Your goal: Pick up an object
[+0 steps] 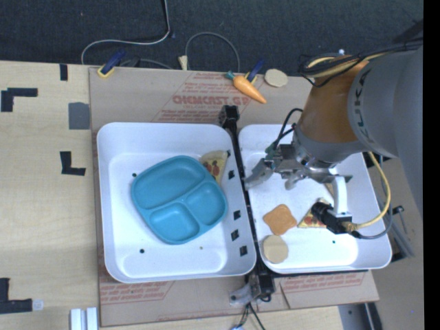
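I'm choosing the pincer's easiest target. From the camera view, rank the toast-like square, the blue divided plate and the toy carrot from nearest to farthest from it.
1. Toast-like square: right bin, just below the pincer.
2. Blue divided plate: left bin.
3. Toy carrot: outside the bins, on the cardboard above them.

There are two white bins on the bench, the left bin [110, 205] and the right bin [371, 253]. One blue divided plate [179, 198] is there. I count one toy carrot [249, 89], one toast piece [280, 219], one pizza slice [214, 162], and two pale round discs [276, 249] [276, 78].
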{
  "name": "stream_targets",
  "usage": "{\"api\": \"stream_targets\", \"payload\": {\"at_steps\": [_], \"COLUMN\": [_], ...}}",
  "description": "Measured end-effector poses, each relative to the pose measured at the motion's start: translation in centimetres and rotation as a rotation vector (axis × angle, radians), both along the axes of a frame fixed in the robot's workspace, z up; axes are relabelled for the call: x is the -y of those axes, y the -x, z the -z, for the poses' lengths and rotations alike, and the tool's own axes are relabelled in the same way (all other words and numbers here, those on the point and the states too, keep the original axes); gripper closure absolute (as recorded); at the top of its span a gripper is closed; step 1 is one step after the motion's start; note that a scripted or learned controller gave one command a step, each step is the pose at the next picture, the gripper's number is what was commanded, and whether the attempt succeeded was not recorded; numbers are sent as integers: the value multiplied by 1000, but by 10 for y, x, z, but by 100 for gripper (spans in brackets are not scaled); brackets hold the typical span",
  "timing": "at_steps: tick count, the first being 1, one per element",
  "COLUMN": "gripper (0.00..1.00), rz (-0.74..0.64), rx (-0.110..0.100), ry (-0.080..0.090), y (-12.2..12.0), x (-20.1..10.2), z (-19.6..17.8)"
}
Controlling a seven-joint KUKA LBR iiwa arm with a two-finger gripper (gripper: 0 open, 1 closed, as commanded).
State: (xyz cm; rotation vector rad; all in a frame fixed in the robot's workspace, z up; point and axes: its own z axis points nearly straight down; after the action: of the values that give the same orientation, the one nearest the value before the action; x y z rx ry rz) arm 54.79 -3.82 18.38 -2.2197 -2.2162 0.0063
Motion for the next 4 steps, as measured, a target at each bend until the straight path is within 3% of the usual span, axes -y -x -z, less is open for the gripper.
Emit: {"api": "stream_targets", "payload": {"at_steps": [1,2,3,4], "gripper": [0,0,0,100], "rz": [1,3,0,0], "rx": [3,9,11,13], "ry": [2,2,6,6], "y": [25,40,37,36], "x": [31,76,63,63], "z": [0,102,97,87]}}
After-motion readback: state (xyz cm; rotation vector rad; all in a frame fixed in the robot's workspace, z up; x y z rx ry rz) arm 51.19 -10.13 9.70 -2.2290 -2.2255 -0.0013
